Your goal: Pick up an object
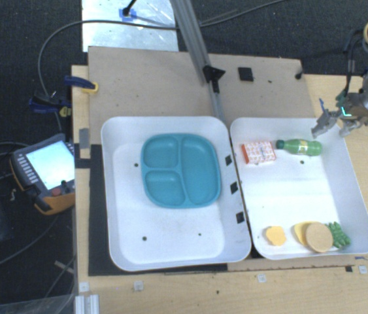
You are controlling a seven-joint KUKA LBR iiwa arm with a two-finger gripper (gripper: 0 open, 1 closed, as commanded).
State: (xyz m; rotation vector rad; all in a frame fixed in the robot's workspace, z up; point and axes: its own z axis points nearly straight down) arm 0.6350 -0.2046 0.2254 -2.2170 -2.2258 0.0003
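Roughly, front to back as the camera looks down on the counter (170, 77):

Near edge, right bin (360, 205): three small play-food pieces sit in a row along the front wall: a yellow round piece (275, 235), a tan disc like a biscuit (317, 236) overlapping a yellow slice, and a green leafy piece (339, 235) touching the disc's right side.

Handling, front pieces: they look light, rigid and smooth, probably plastic. The flat discs lie low against the floor, so pinching them across their edges would likely be awkward.

Left bin (115, 195): holds a teal divided plate (181, 170) with three compartments, lying flat near the middle.

Far end, right bin: a small red-and-white box (258, 152) lies beside a green bottle (299, 147) resting on its side, cap towards the box.

Handling, bottle: it seems light, stiff and slippery, and may roll. The best hold is probably across its round body at mid-length. The box offers flat parallel sides, an easier grip.

Writing: the box carries a printed pattern and the bottle a yellowish label; neither can be read.

Hand (336, 122): it hovers over the far right corner of the right bin, just beyond the bottle. Its two fingers are spread apart, with nothing between them.

Beyond the counter: a handheld controller with a lit screen (45, 173) sits to the left.
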